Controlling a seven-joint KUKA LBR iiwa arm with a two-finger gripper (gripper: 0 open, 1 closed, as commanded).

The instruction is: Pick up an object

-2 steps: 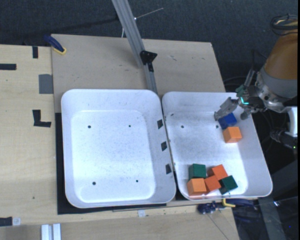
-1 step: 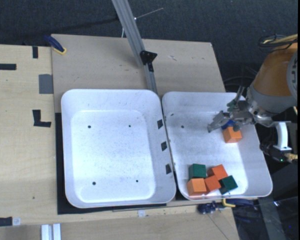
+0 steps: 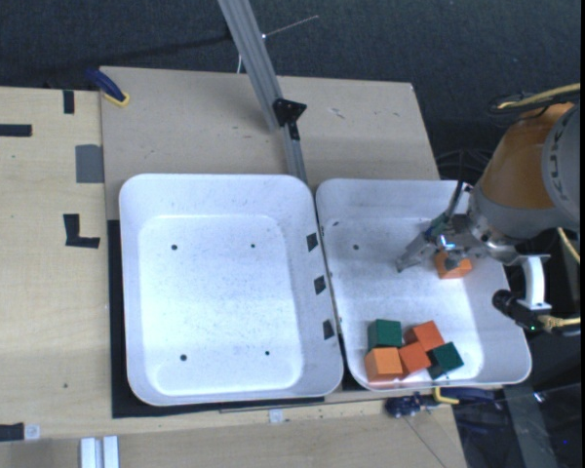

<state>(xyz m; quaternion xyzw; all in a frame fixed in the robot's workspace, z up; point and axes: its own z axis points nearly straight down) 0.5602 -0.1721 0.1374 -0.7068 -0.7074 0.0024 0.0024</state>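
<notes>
Gripper [image 3: 447, 253] low in the right bin [image 3: 370, 213], seemingly clamped on an orange block [image 3: 455, 267]. Small, stiff, light: best pinched across flat sides.

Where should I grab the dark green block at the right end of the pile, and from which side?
Come straight down on the dark green block and pinch its two free faces, probably the near-right ones. It sits at the cluster's edge, touching an orange block on its left, close to the bin wall.
</notes>
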